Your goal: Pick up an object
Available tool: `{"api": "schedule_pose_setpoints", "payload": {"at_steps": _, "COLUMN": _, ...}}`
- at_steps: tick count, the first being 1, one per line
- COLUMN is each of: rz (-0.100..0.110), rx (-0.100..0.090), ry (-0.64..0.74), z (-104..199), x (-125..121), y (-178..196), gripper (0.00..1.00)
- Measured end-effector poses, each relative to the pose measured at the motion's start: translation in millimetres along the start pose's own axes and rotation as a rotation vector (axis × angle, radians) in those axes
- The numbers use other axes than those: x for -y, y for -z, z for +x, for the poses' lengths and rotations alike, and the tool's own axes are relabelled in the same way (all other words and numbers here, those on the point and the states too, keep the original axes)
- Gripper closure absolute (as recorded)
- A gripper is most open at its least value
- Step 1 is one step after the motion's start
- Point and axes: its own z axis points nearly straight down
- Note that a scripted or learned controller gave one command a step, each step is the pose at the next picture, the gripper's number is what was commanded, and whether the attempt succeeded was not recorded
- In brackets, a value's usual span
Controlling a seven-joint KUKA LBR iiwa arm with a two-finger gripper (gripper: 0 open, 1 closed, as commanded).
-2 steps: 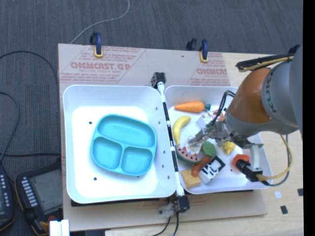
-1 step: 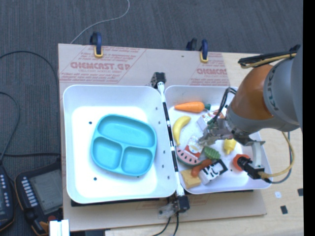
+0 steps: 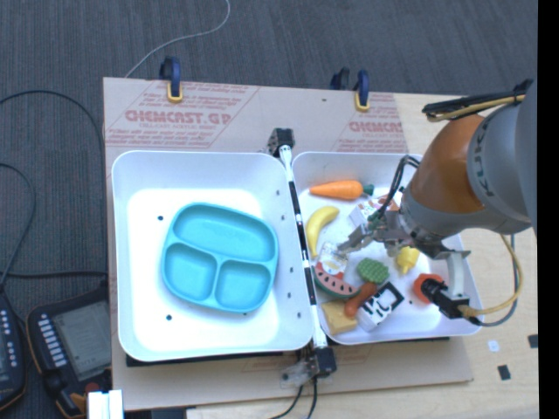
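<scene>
Gripper (image 3: 356, 236) sits low in the right bin (image 3: 454, 317), centre-right of frame, among toy foods; finger state cannot be determined. Banana (image 3: 320, 224) lies just left of it, carrot (image 3: 337, 188) above, watermelon slice (image 3: 334, 279) below. Left bin (image 3: 140, 177) holds a blue divided plate (image 3: 219, 257).

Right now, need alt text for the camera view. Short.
A grey and orange robot arm reaches from the right into the right bin, its gripper low among toy food: a carrot, a banana, a watermelon slice. The left bin holds a blue divided tray.
</scene>
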Motion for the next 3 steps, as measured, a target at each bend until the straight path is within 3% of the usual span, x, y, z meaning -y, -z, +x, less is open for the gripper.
{"api": "schedule_pose_setpoints", "payload": {"at_steps": 1, "rz": -0.003, "rx": 0.005, "ry": -0.003, "z": 16, "x": 36, "y": -12, "gripper": 0.0}}
{"api": "schedule_pose_setpoints", "payload": {"at_steps": 2, "rz": -0.004, "rx": 0.005, "ry": -0.003, "z": 15, "x": 34, "y": 1, "gripper": 1.0}}
{"api": "schedule_pose_setpoints", "payload": {"at_steps": 3, "rz": 0.022, "rx": -0.002, "ry": 0.002, "z": 72, "x": -35, "y": 80, "gripper": 1.0}}
